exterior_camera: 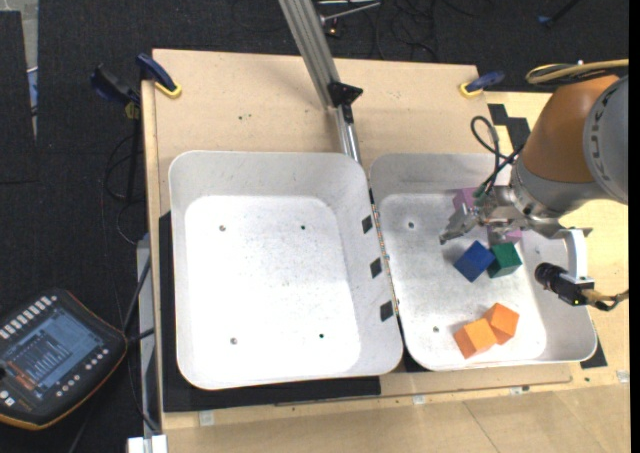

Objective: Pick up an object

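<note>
Right bin: blue cube touching green cube; two orange blocks nr front edge; purple piece by tool. Left bin alongside. Tool low over blue/green cubes. Wood surface beneath.

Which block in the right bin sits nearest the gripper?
The blue block, just below the gripper. The green block lies beside it, slightly farther; the two orange blocks sit near the front wall.

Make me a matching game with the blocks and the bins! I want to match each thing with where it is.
Things:
1. blue block
2. green block
3. orange blocks
4. left bin

Places:
A. near the right bin's front edge
B. just right of the blue block
C. beside the right bin, holding no blocks
D. just left of the green block

Pairs: 1-D, 2-B, 3-A, 4-C
</note>
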You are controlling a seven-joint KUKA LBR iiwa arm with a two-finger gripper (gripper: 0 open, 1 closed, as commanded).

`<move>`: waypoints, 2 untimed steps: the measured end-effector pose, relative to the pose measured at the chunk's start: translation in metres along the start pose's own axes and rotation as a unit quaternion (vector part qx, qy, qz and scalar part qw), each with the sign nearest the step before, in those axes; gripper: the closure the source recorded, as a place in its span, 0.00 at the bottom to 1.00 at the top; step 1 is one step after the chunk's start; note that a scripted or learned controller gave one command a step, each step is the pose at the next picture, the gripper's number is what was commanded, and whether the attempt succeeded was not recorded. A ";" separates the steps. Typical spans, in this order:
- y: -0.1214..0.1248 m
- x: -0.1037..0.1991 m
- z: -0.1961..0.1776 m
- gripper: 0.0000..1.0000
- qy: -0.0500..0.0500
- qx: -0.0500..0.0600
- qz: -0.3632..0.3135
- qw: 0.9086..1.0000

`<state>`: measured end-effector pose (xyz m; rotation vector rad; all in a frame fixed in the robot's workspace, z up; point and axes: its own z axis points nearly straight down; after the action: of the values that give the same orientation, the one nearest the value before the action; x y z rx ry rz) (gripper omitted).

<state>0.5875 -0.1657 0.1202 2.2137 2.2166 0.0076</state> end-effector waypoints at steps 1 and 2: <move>-0.002 0.000 -0.006 1.00 0.001 0.003 0.001 1.000; 0.000 -0.001 -0.070 1.00 0.000 0.001 0.000 1.000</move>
<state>0.5870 -0.1668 0.1900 2.2149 2.2187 0.0053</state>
